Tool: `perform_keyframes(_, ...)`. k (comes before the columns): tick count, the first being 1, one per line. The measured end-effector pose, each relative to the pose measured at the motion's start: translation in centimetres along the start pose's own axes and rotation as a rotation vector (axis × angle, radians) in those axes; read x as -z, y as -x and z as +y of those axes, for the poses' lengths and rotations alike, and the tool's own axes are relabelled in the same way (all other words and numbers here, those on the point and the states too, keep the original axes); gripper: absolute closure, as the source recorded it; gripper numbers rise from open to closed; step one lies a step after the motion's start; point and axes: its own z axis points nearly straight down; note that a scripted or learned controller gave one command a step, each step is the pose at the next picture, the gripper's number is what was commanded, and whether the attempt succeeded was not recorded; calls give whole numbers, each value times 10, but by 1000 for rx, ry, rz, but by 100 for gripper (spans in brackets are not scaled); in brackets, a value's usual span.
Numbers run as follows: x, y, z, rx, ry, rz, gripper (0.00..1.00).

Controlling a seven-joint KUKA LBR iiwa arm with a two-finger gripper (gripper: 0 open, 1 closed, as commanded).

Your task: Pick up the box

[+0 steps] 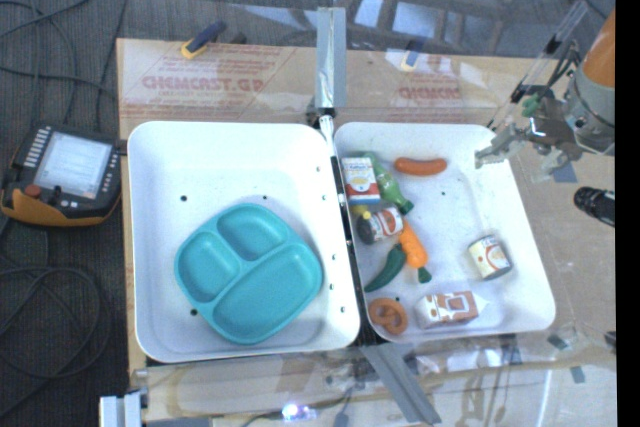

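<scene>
Over the right bin's (530,245) far right corner: gripper (530,137) hovers with nothing between its spread fingers. Target box (360,179) lies flat against the left wall, sausage (421,166) just beside. I'd come down straight, jaws across the narrow sides, clear of the wall.

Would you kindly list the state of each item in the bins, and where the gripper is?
Box: lying flat by the divider.
Sausage: lying loose.
Carrot: lying loose.
Pretzel: flat in the near corner.
Teal tray: right side up in the left bin.
Gripper: at the right bin's far right corner, holding nothing.
</scene>
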Motion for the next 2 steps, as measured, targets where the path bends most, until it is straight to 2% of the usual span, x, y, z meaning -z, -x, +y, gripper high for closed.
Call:
perform_keyframes(1,-72,-8,-52,-241,-2,1,0)
perform_keyframes(2,-169,-90,-5,-185,12,0,0)
